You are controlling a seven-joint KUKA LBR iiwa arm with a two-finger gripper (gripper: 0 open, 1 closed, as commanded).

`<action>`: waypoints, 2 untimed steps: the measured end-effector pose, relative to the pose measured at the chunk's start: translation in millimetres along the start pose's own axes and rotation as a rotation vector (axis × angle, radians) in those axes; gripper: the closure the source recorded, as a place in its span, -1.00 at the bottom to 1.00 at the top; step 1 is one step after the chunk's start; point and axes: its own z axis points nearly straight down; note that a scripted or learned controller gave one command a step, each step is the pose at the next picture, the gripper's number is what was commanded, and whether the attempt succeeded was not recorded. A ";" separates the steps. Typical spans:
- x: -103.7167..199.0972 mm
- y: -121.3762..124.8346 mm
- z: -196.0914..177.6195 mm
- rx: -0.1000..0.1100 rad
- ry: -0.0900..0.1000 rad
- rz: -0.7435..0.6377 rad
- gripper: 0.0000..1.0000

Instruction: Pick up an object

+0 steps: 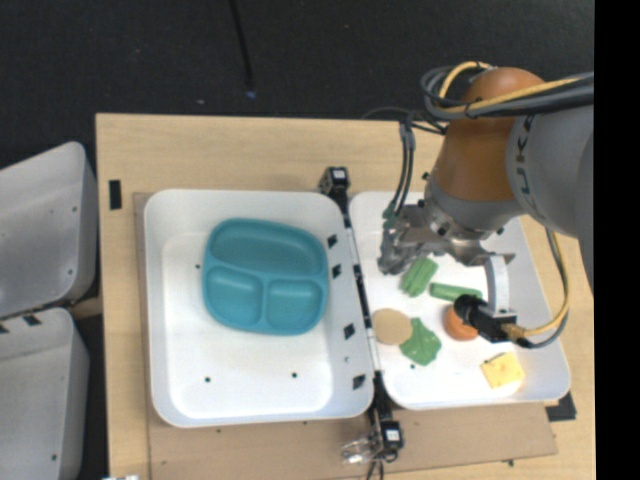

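Nearest the camera, at the right bin's (540, 393) front corner: yellow block (502, 370). Further in, tan disc (391, 326) touching green leafy piece (423, 343); orange piece (461, 326) just right of them, under a black fitting. Light green piece (419, 276) right at the gripper (400, 253), second green piece (455, 292) beside it. Fingers lowered over the bin; cannot tell how far apart, nor whether anything sits between. Left bin (170, 368): teal divided plate (266, 276), well apart.
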 end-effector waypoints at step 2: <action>97.6 -14.6 -8.0 0.003 0.002 -0.002 1.00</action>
